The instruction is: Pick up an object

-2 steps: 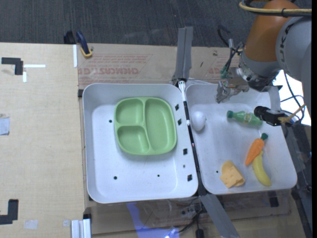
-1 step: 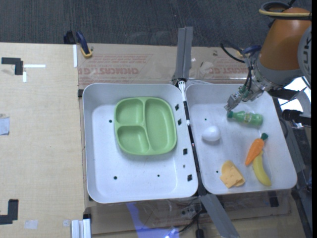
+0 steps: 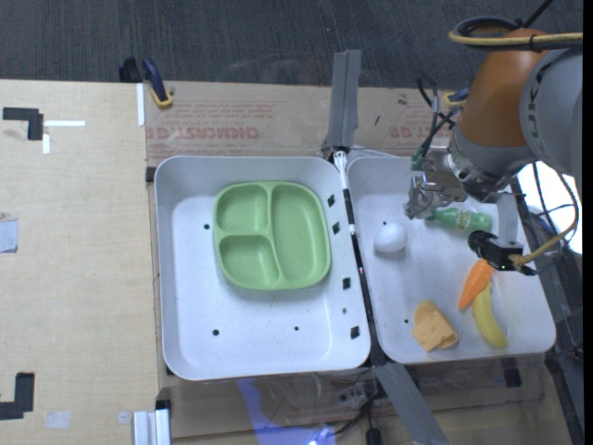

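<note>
Two shallow white bins sit side by side on the bench. The left bin [image 3: 185, 332] holds a green divided plate [image 3: 272, 235] set toward its back, with bare floor along the front and left walls. The right bin [image 3: 394, 327] holds the loose objects: a white egg-shaped ball [image 3: 390, 238] near the dividing edge, a green bottle [image 3: 460, 219] lying on its side toward the back, an orange carrot [image 3: 476, 283] and a yellow banana [image 3: 488, 322] close together by the right wall, and a tan chunk, like a piece of bread [image 3: 434, 327], near the front rim. The gripper [image 3: 423, 196] hangs over the back of the right bin, just beside the bottle's left end and behind the ball; whether it is open or closed cannot be told, and nothing is visibly held. Open floor lies between the ball and the bread chunk.
</note>
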Motion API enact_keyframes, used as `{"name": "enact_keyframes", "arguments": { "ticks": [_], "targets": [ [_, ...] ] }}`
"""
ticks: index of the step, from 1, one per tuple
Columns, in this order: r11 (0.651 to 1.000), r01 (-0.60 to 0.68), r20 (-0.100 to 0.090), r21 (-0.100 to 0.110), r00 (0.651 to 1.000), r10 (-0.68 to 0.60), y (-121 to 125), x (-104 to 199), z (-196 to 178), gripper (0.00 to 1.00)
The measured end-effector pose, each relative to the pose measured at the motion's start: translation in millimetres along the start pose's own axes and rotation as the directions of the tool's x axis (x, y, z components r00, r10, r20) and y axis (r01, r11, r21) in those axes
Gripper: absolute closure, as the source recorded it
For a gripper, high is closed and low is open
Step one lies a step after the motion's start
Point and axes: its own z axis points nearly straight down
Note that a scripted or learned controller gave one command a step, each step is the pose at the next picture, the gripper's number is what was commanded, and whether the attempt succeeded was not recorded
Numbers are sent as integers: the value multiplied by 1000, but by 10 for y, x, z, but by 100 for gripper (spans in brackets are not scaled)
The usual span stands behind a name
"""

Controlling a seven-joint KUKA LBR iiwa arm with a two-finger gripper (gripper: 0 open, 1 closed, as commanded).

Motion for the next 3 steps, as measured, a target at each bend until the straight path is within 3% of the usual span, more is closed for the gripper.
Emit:
{"name": "enact_keyframes", "arguments": {
  "ticks": [1,2,3],
  "targets": [
    [967,253,0,-3,967,-253,-53,-921,887,100],
    [950,311,1,-5,950,-311,-218,-1541,717,100],
    [959,283,-1,-3,959,-283,-506,-1298,995,100]
  ]
}}
